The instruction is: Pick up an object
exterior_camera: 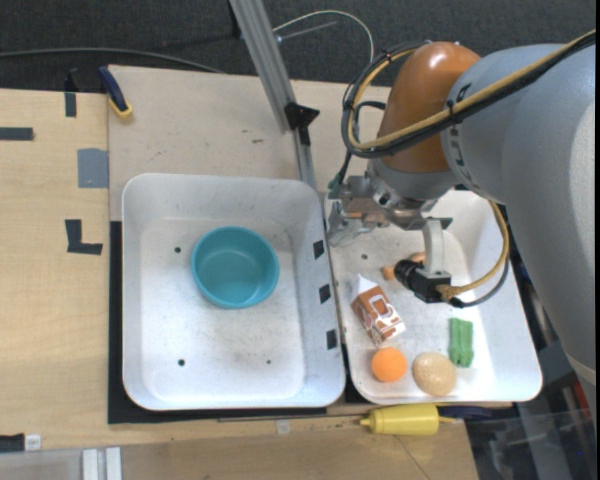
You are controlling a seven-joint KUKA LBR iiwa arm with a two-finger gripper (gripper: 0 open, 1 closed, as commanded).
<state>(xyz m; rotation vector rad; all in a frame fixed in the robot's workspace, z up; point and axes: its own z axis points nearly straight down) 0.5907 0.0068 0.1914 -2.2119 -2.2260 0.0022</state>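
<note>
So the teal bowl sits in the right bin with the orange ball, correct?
Not quite. The camera view shows the teal bowl in the left bin. The orange ball is in the right bin.

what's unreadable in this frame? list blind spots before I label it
- Gripper, camera view: the grey arm's orange-banded wrist hangs over it, so the finger state is unclear.
- Back part of the right shallow white bin: covered by the arm.
- Small orange bit beside the black cable connector: too small to identify.
- Orange-and-white carton: print too small to read.
- Yellow bottle-like object at the bench's front edge: too blurred to identify.
</note>
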